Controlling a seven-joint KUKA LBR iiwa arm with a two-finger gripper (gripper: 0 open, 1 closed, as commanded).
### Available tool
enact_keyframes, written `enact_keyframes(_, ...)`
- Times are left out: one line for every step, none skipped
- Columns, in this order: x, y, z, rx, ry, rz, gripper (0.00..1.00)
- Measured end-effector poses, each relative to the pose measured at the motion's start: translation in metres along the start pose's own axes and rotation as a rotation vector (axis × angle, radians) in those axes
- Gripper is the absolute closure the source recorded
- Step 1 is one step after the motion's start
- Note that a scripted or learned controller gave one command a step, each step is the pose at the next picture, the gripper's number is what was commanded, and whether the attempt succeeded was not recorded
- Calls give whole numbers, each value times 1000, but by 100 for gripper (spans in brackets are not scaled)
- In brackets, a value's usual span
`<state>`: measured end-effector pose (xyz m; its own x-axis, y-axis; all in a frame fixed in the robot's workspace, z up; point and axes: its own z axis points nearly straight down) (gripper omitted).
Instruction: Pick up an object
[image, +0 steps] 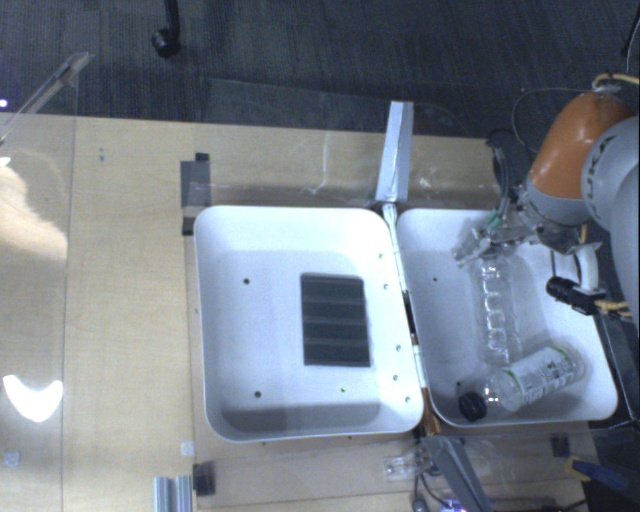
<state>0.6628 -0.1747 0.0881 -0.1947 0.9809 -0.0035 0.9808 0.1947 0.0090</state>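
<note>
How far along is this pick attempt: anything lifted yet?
Done: the arm has reached over the right bin, with the gripper at its upper part. In hand: nothing visibly held. Left: the clear plastic bottle with the dark cap lies on its side at the bin's lower end, unlifted. The dark ridged block sits in the left bin.

The grey arm (600, 170) reaches in from three o'clock, orange band uppermost. Its gripper (487, 243) points toward nine o'clock, seemingly angled down.

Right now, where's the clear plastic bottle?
The clear plastic bottle lies on its side in the right bin, near its front edge, black cap pointing left.
</note>
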Motion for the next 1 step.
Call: enact_keyframes(1,3,-13,-7,-3,-6,100)
